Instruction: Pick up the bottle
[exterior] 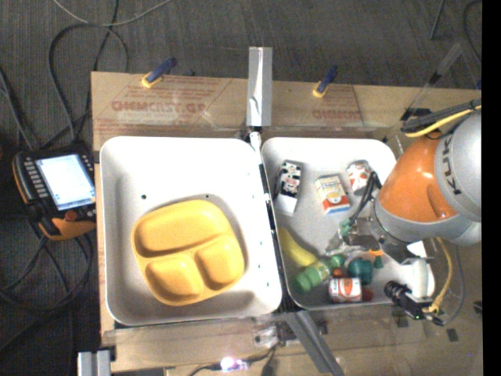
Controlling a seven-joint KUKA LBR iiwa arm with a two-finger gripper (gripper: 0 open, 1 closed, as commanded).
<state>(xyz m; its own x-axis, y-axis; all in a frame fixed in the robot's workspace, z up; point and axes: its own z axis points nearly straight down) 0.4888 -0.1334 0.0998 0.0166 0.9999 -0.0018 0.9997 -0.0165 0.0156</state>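
The green bottle [313,273] lies on its side near the front of the right bin [385,152], its neck pointing toward a teal piece [361,269] just beside it. A yellow banana [294,249] lies against the bottle's upper left side, and a red-and-white can [344,290] lies just in front of it, near the bin's front wall. The gripper [350,236] hangs over the bin just above and to the right of the bottle, under the arm's orange band [415,180]; whether the fingers are apart or together cannot be told, and nothing shows between them. Farther back in this bin lie a small black-and-white carton [290,180], an orange-and-white box [333,193] and a small red-and-white tin [358,175]. The left bin [117,210] holds a yellow divided tray [188,247].
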